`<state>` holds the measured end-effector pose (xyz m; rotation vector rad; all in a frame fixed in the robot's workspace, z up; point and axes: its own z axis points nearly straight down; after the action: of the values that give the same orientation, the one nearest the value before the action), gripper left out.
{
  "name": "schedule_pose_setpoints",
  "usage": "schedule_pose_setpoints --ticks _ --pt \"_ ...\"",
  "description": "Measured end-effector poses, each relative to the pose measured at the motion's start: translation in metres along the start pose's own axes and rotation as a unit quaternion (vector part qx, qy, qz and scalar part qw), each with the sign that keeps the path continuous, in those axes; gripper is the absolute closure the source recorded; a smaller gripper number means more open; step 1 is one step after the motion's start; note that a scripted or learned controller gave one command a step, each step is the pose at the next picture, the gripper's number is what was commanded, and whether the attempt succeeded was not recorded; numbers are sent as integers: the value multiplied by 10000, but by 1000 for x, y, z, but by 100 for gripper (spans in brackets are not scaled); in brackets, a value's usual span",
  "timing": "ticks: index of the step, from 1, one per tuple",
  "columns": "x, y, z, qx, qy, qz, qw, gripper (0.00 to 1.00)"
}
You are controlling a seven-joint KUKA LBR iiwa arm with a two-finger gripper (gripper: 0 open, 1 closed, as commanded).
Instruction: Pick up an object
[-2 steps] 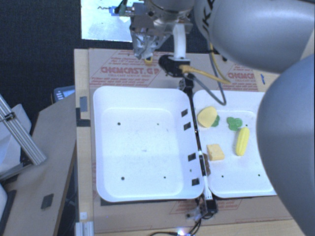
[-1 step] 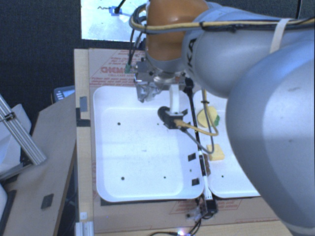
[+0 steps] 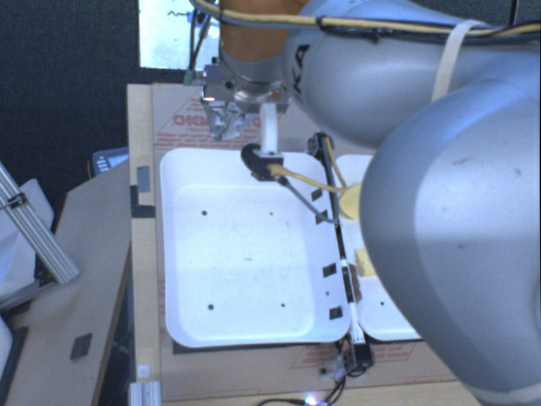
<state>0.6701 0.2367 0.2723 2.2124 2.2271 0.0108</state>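
My gripper [image 3: 225,123] hangs high over the far rim of the left white bin [image 3: 181,227], near its back left corner. Nothing can be seen held in it. The grey arm with its orange band crosses the upper right and hides most of the right bin [image 3: 382,324]. At that bin's left side a yellow rounded object [image 3: 349,201] peeks out from under the arm. A paler yellow piece [image 3: 365,263] lies a little nearer to the front.
Both bins rest on a brown cardboard sheet [image 3: 177,121]. A strip with black clips [image 3: 338,269] runs between them. An aluminium rail [image 3: 34,235] leans at the far left, off the bench.
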Motion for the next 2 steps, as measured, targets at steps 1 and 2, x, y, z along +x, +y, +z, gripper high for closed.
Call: schedule_pose_setpoints --ticks 1,2 --pt "-54 -41 -64 13 -12 42 10000 100" --pt "-6 -1 -61 4 -4 0 10000 100"
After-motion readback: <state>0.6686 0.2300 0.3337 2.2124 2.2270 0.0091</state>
